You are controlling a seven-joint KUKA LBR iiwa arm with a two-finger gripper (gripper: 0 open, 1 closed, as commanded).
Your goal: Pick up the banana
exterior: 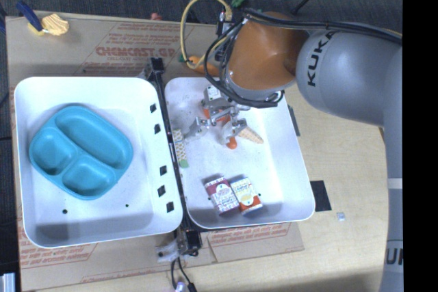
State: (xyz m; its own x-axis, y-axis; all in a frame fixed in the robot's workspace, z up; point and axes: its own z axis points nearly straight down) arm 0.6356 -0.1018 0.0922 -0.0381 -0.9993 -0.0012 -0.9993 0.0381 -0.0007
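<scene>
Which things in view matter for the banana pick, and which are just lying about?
Job: end effector over the right bin; yellowish thing at that bin's far rim, perhaps the banana, mostly hidden by the arm.
Lying about: cone; two small cartons; blue divided plate in the left bin.

What looks like the banana (196, 64) lies at the far edge of the right bin (301, 178), near its far-left corner. A short yellow-orange end is visible; the rest is hidden beneath the arm (267, 58), so its full pose cannot be told.
</scene>
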